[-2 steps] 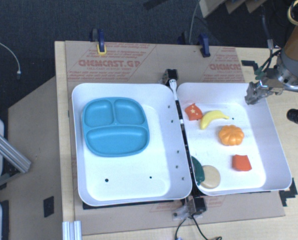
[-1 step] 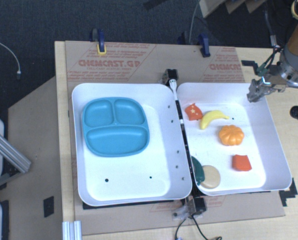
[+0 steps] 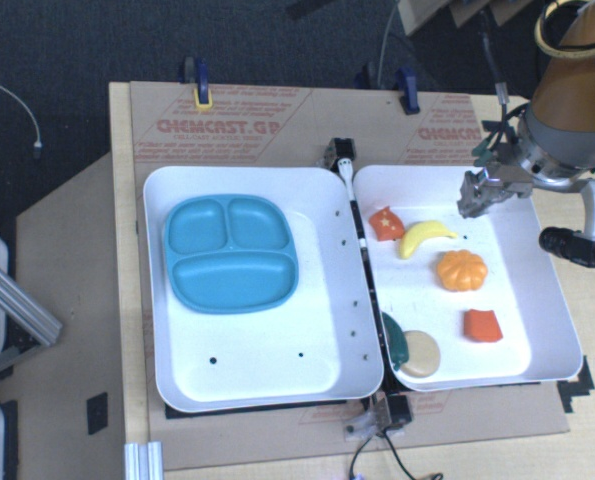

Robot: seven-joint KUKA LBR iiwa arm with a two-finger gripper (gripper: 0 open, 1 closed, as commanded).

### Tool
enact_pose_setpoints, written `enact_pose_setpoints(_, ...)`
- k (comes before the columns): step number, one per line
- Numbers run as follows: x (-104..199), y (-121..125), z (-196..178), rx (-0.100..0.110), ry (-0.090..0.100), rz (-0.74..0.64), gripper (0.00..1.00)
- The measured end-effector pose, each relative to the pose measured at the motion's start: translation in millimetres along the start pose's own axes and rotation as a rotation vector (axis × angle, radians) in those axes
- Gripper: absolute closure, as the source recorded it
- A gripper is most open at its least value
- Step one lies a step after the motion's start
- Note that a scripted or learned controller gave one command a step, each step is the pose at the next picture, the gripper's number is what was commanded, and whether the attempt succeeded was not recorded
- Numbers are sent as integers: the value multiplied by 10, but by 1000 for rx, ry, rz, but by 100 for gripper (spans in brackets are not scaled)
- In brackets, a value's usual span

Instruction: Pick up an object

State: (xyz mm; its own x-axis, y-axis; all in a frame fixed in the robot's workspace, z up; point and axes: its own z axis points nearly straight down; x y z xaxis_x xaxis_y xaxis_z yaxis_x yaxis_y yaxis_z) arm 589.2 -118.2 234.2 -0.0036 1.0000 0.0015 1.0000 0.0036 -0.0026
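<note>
1. Nearest, at the right bin's (image 3: 537,363) front left corner, a tan disc (image 3: 421,354) lies just beside a dark green piece (image 3: 394,338) that leans on the bin's left wall.
2. Behind them and to the right, a red block (image 3: 482,325) sits alone on the bin floor.
3. Farther back, an orange pumpkin (image 3: 462,270) rests near the bin's middle.
4. Beyond it, a yellow banana (image 3: 424,236) lies just beside a small red-orange piece (image 3: 385,224); the two look to be touching or nearly so.
5. In the left bin (image 3: 177,368), a blue divided plate (image 3: 232,252) lies flat toward the back left, well apart from the other items.
6. Farthest back on the right, the gripper (image 3: 474,196) hangs over the right bin's rear part, behind and to the right of the banana. Nothing is seen between its fingers, but whether they are spread or closed is too small and dark to tell.
7. Two blue clamps (image 3: 199,73) grip the board's far edge.
</note>
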Motion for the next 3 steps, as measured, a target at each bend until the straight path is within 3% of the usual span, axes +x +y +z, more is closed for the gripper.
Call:
enact_pose_setpoints(2, 927, -288, 12, 0, 1, -2, 100)
enact_pose_setpoints(3, 1557, -412, 8, 0, 1, -3, 100)
